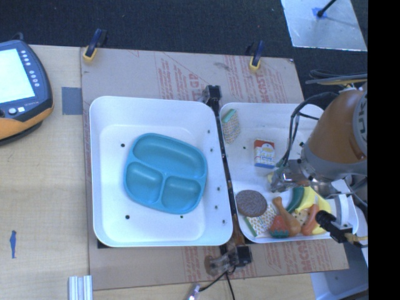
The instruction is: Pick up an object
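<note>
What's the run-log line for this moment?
arm: over right bin | gripper: low among toys, grasp unclear | left bin: blue tray | right bin: round pad, small carton

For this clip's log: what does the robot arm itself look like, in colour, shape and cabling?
The arm is a bulky rounded body with an orange-brown upper section and a grey band beneath it. Thin dark cables loop along its left side. Below sits a metallic grey gripper, with white and black hardware lower down.
</note>
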### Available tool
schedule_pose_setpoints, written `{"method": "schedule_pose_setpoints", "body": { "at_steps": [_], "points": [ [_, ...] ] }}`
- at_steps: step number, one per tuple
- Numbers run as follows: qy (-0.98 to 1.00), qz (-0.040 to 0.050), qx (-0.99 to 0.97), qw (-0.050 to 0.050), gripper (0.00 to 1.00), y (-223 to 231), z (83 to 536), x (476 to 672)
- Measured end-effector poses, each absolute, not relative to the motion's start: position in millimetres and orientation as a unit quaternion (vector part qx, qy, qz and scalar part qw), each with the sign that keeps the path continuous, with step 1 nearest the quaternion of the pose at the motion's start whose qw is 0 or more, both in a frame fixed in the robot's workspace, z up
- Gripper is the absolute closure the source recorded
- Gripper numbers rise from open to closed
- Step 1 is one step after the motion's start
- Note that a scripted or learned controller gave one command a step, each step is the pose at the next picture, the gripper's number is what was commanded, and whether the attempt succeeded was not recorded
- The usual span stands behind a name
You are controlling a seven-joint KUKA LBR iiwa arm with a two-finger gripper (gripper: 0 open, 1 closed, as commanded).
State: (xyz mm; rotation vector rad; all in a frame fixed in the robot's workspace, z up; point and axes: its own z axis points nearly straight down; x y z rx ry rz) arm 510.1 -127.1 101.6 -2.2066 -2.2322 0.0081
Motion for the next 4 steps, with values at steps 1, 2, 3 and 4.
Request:
{"method": "schedule_pose_setpoints", "body": {
  "at_steps": [1, 2, 3, 4],
  "points": [
    [-0.708, 0.0007, -0.706, 0.001, 0.0, -121.5, 91.8, 594.9],
    [-0.709, 0.0007, -0.706, 0.001, 0.0, -177.1, 92.2, 655.7],
    [-0.708, 0.0007, -0.706, 0.001, 0.0, -212.7, 161.9, 567.4],
    [-0.708, 0.0013, -0.706, 0.001, 0.0, -209.8, 91.1, 621.3]
  ]
}}
